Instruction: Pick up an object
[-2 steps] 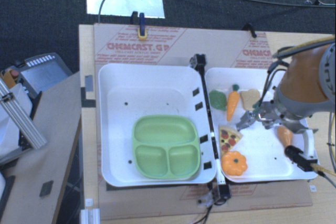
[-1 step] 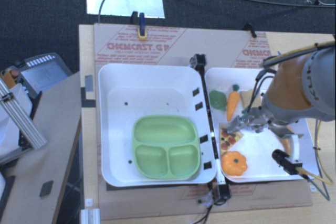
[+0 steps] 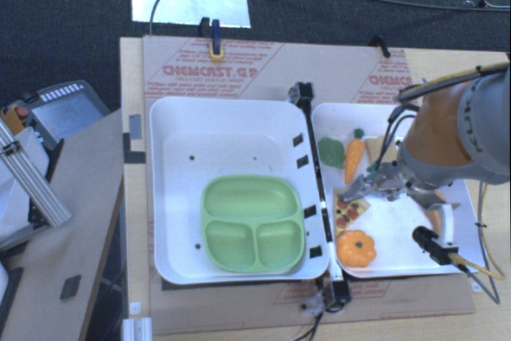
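Note:
The right bin (image 3: pixel 391 255) holds several toy foods. A carrot (image 3: pixel 352 161) lies upright in its left part, with a green leafy piece (image 3: pixel 330 149) beside it. Lower down are a pizza slice (image 3: pixel 350 212) and, near the front left corner, an orange pumpkin (image 3: pixel 356 248). My gripper (image 3: pixel 356 189) reaches in from the right and sits low over the bin, just above the pizza slice and right below the carrot's tip. I see nothing held in it. Another orange piece (image 3: pixel 432 216) shows partly under the wrist.
The left bin (image 3: pixel 184 140) holds a green divided tray (image 3: pixel 251 221) toward its front. A black-clipped divider (image 3: pixel 311 164) runs between the two bins. The arm's body (image 3: pixel 447 136) covers the right bin's right side.

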{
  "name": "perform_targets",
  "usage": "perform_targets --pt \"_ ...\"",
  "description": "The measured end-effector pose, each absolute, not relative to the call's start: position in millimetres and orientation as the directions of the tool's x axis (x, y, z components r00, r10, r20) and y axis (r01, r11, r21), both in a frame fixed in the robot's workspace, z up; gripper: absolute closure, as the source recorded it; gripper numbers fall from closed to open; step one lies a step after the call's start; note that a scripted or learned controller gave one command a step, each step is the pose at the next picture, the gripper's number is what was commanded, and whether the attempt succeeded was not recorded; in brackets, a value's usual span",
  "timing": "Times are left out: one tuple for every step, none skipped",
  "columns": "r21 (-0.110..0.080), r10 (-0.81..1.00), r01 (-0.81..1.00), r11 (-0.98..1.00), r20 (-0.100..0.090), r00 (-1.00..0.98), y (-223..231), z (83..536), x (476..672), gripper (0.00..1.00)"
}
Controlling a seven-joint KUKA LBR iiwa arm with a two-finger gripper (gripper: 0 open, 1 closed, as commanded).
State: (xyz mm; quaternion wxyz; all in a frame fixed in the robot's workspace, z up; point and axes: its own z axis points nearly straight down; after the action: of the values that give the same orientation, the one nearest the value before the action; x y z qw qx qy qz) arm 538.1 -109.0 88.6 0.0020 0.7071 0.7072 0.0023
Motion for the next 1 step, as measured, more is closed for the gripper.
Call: perform_targets --pt "0.015 1.000 1.000 0.003 0.003 -0.003 -107.0 101.3 541.3 1.00"
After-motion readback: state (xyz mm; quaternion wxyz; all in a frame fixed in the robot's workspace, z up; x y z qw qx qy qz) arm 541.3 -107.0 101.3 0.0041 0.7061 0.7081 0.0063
